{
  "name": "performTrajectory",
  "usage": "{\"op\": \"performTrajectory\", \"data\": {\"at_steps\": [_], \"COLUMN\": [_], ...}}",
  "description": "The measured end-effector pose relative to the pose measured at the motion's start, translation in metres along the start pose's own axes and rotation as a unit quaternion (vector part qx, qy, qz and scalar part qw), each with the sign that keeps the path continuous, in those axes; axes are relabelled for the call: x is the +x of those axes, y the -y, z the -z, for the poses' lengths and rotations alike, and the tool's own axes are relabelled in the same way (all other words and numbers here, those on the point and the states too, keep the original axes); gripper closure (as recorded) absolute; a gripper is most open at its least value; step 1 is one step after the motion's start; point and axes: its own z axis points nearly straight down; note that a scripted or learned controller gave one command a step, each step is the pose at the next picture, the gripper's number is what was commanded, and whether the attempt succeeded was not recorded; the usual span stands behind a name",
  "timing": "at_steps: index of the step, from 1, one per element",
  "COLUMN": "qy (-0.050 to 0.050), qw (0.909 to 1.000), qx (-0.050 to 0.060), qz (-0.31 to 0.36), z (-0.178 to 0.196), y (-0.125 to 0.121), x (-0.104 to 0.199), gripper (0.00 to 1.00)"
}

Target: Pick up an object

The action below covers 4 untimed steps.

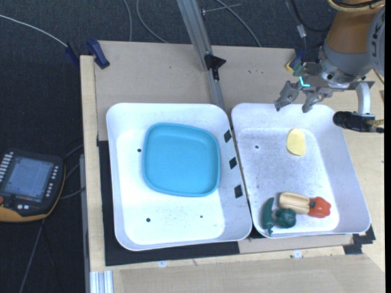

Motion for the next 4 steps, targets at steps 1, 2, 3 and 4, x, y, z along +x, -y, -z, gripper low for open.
{"op": "performTrajectory", "data": {"at_steps": [1, 2, 3, 4], "qy": [0.000, 0.000, 0.000, 0.000], "qw": [1.0000, 1.0000, 1.0000, 1.0000], "qx": [0.000, 0.002, 0.003, 0.002], "qz": [0.000, 0.000, 0.000, 0.000], "z": [0.000, -0.042, -0.096, -0.134], "y": [0.000, 0.000, 0.004, 0.005], "x": [0.000, 0.000, 0.010, 0.010], "gripper": [0.00, 0.00, 0.00, 0.00]}}
